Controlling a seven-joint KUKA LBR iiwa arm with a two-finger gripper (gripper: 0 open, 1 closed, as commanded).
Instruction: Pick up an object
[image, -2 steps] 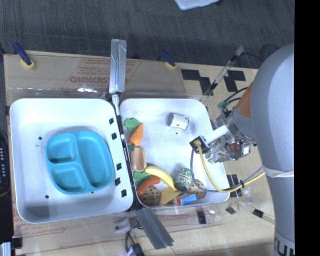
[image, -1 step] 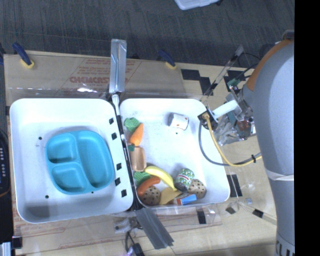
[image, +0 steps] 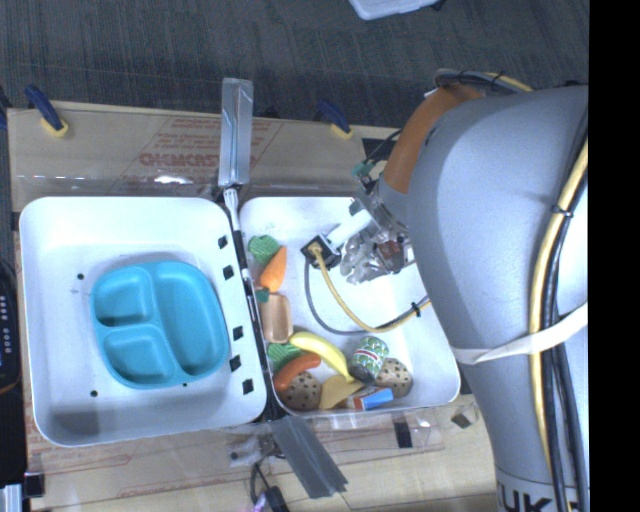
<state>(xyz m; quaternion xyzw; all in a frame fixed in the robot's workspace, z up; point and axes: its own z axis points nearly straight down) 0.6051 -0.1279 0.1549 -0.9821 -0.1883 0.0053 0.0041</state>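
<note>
On the surface (image: 120, 150), the right bin (image: 400, 215) crowds toy food along its lower-left, so the gripper (image: 372, 255), jaws' state unclear, should target the isolated banana (image: 320, 350).

Robot lab: clamped bench (image: 120, 150), bins (image: 50, 300)

The arm (image: 500, 250) hides the right bin's (image: 300, 215) far wall and is cut off below.

bench (image: 120, 150): brown top | left white bin (image: 40, 330) | right white bin (image: 300, 215), touching side by side
</note>
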